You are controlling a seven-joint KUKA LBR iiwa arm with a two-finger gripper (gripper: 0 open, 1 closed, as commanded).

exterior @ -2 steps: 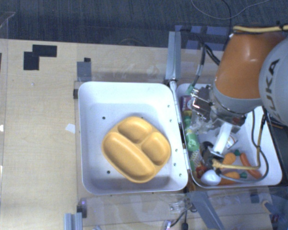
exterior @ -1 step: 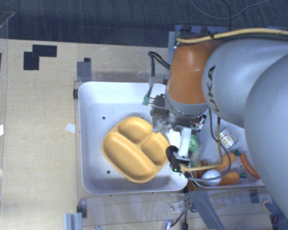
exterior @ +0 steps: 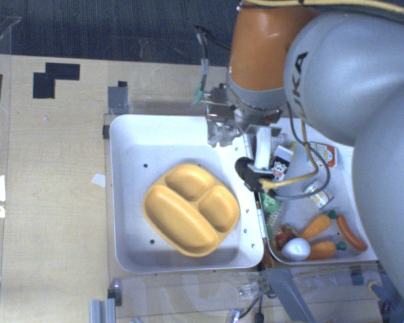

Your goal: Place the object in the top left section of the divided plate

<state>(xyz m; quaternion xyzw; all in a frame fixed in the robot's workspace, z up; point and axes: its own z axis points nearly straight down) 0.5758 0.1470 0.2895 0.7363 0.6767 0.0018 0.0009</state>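
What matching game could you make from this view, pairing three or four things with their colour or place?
Things:
1. divided plate
2. egg
3. carrot
4. band above the arm's wrist

Descriptions:
A. white, in the right bin
B. yellow, in the left bin
C. orange, high in the view above both bins
D. orange with a green tip, in the right bin

Pairs: 1-B, 2-A, 3-D, 4-C

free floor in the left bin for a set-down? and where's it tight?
Left white bin: bare floor along its left wall, beside the yellow three-section plastic plate, and a strip between the plate and the back wall. Tight: the right bin, where two orange toy carrots, a white egg and a sausage crowd together, and the divider under the tool.
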